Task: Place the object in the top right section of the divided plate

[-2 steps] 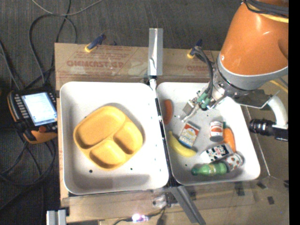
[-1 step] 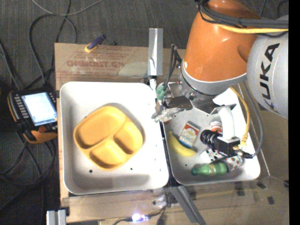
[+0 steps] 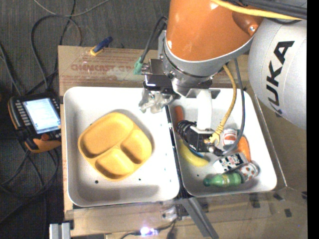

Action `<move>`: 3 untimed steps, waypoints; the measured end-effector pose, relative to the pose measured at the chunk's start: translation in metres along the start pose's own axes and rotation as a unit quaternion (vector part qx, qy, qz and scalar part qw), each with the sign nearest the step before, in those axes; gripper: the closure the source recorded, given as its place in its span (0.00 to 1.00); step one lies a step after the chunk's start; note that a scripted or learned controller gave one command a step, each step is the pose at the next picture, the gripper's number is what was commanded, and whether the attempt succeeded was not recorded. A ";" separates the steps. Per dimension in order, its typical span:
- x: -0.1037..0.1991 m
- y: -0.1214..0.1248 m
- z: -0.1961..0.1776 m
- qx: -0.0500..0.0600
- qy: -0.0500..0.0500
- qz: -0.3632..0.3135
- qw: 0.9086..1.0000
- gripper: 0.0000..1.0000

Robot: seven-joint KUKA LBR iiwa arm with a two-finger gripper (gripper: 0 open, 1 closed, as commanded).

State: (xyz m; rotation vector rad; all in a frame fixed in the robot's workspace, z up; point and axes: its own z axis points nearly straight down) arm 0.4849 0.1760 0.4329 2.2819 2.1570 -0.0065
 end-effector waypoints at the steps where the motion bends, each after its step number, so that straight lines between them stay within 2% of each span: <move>1: 0.058 -0.004 0.047 0.001 0.000 -0.125 0.992 1.00; 2: 0.059 -0.004 0.039 0.004 -0.001 -0.125 0.992 1.00; 3: -0.032 0.003 0.192 0.003 0.001 -0.130 0.992 1.00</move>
